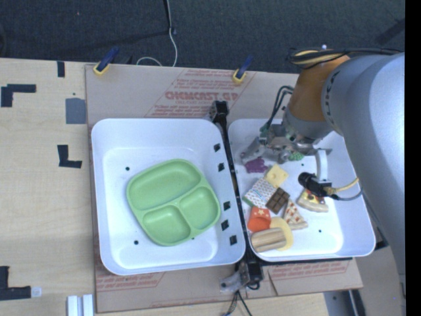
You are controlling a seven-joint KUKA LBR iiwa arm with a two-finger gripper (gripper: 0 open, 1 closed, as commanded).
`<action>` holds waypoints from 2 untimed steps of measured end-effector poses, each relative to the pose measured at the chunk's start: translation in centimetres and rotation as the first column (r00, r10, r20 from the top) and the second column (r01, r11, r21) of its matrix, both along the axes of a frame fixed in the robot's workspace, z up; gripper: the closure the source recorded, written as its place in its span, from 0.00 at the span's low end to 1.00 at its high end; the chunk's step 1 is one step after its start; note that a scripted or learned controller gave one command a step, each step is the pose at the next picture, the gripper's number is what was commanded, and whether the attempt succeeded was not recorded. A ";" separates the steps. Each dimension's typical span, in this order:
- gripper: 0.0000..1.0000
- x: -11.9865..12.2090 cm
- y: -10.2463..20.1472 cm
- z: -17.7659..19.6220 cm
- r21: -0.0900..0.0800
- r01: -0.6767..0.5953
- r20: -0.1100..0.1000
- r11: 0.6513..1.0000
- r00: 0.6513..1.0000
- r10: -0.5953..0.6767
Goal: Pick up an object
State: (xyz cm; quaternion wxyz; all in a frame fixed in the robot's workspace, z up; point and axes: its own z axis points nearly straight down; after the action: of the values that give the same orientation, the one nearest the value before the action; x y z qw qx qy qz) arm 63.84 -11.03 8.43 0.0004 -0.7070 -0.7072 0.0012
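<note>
Left white bin (108, 150): green three-compartment plastic plate (173, 201).
Right white bin (342, 239): toy food pieces.
Pincer (263, 151): state cannot be told; small purple piece (254, 165) at its 7 o'clock, just beside.

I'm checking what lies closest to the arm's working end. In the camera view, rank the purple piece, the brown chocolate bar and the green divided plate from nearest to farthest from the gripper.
1. Purple piece: in the right bin, just below the gripper.
2. Brown chocolate bar: mid right bin, farther down.
3. Green divided plate: in the left bin, across the divider.
</note>
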 end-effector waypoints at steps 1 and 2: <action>0.00 0.3 0.3 0.0 0.001 -0.001 0.001 1.000 1.000 0.001; 0.00 -0.7 1.0 0.0 0.000 0.000 0.000 1.000 1.000 0.000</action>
State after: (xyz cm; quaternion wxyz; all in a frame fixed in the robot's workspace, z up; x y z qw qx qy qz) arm 63.13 -10.01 8.42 0.0005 -0.7069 -0.7073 0.0012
